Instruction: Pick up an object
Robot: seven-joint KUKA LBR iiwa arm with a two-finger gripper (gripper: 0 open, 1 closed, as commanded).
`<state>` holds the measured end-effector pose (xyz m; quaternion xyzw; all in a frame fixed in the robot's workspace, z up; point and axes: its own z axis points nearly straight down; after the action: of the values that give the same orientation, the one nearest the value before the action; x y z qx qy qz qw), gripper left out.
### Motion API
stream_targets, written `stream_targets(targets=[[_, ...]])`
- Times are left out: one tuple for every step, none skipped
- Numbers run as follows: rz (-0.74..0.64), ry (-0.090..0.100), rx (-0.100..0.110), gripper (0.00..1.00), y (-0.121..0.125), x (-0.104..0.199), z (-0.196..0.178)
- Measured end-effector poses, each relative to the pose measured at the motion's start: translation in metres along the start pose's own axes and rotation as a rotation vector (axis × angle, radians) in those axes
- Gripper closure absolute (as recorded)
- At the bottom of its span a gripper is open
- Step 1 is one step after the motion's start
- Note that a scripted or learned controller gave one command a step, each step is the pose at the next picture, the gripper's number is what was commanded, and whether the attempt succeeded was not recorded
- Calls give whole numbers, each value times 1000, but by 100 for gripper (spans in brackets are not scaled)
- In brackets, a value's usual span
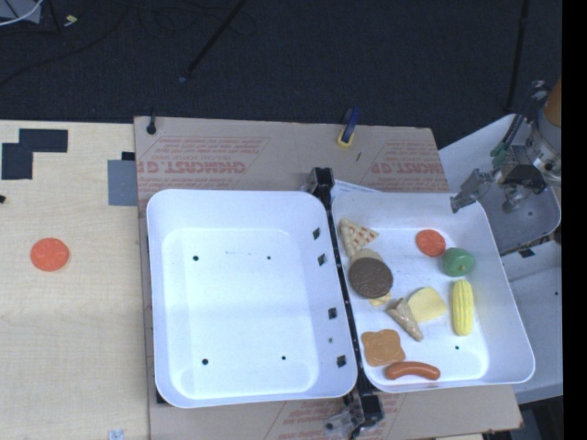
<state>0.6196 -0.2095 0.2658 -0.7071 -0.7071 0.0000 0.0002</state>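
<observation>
The right white bin (514,337) holds several toy foods: a waffle wedge (357,236), a brown round cookie (371,277), a red tomato (429,242), a green fruit (457,262), a yellow corn cob (462,306), a cheese piece (426,304), a cone (403,318), a toast slice (382,346) and a sausage (412,370). My gripper (491,189) hangs above the bin's far right corner, apart from all the items, with the tomato and green fruit nearest below it. Nothing shows in its grasp.
The left white bin (160,291) adjoins the right one, joined by black clips (321,180). Both rest on cardboard (238,154). An orange disc (49,255) lies on the wooden bench at left. A blue and yellow clamp (348,128) sits at the cardboard's far edge.
</observation>
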Motion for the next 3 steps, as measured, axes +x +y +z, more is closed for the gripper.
stream_targets(targets=[[-9,0,-13,0,11,88,-118],[-9,4,7,0,-37,197,-71],[-7,2,-12,0,-7,249,-188]])
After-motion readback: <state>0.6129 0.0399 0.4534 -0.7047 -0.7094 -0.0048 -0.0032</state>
